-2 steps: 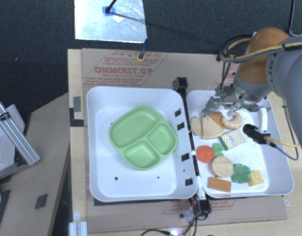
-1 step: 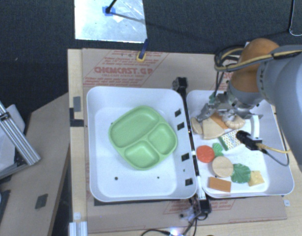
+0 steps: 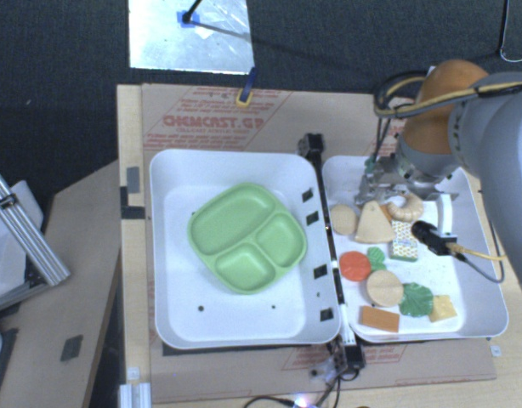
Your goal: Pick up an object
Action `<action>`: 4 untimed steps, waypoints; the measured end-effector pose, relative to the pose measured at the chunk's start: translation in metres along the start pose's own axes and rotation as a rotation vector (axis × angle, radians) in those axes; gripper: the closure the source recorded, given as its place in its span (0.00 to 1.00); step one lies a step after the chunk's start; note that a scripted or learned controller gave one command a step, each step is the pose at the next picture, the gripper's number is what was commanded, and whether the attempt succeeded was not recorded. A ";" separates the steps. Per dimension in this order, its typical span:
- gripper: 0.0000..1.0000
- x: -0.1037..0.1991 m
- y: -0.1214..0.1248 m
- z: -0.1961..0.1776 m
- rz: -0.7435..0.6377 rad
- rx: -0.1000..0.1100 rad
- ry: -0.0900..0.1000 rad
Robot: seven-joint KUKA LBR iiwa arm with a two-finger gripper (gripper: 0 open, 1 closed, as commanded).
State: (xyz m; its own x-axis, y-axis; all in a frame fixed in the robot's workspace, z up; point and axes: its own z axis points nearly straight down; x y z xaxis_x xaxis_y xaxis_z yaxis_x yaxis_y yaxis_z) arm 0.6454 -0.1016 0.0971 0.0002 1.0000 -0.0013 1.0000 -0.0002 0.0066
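My gripper [image 3: 382,190] hangs low over the back of the right bin [image 3: 482,287], just above a tan wedge [image 3: 374,224] and a pale ring-shaped piece [image 3: 406,207]. A tan rounded piece [image 3: 343,220] lies to the left of the wedge. Nearer the front lie a checkered green-and-white block [image 3: 405,247], a red slice [image 3: 355,266], a tan disc [image 3: 384,287], a green leaf [image 3: 416,299], an orange rectangle [image 3: 379,319] and a yellow slice [image 3: 443,308]. The wrist hides what is directly under the gripper.
The left bin [image 3: 184,313] holds a green divided plate [image 3: 246,237]. A black hinged divider [image 3: 322,228] runs between the bins. The grey arm with its orange band [image 3: 448,100] comes in from the upper right. A shiny sheet [image 3: 191,24] lies beyond the bench.
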 end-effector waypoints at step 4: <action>1.00 0.057 0.005 -0.139 -0.010 0.003 0.003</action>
State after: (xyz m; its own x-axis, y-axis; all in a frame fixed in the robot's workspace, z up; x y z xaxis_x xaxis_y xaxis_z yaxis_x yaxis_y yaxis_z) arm 0.6500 -0.0445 0.2361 -0.0102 0.9999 0.0020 0.9999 0.0101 0.0033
